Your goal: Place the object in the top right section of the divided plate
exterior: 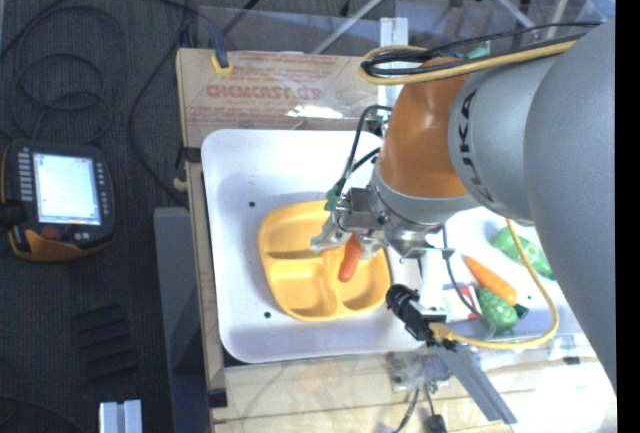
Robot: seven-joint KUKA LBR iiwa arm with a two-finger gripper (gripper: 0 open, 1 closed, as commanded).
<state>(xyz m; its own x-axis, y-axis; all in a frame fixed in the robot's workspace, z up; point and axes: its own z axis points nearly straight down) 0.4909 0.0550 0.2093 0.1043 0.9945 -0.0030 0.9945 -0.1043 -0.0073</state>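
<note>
A yellow divided plate lies in the left white bin. My gripper hangs over the plate's right side, near its upper right section. A small orange carrot-shaped object sits upright between the fingers, its lower end just above or touching the plate. The grey arm with its orange band covers the plate's far right rim and part of the bin divider.
The right bin holds a carrot with green top, a green leafy toy and another green piece. A yellow cable loops across it. Cardboard stands behind the bins. A teach pendant lies far left.
</note>
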